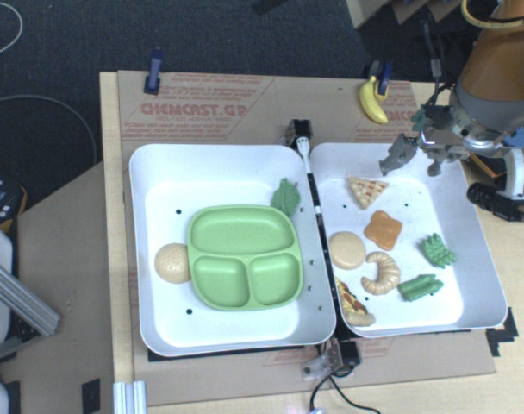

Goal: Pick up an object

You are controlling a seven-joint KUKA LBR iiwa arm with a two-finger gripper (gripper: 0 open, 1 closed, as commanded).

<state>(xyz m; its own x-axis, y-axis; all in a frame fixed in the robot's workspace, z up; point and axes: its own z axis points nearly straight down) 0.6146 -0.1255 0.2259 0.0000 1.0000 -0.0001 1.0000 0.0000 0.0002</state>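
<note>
Camera view: approach step. The tool (414, 154) hangs open and empty at the right bin's (477, 257) 12 o'clock edge. Nearest target, the pizza slice (365, 190), lies at its 7 o'clock; next, descend over it.

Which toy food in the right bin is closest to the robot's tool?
The pizza slice. It lies at the bin's far end, just below the tool; the croissant and the others sit farther down.

Hand (414, 155) hovering open above right bin's (477, 231) far edge, nothing between fingers; pizza slice (365, 190) lying nearby.
</note>
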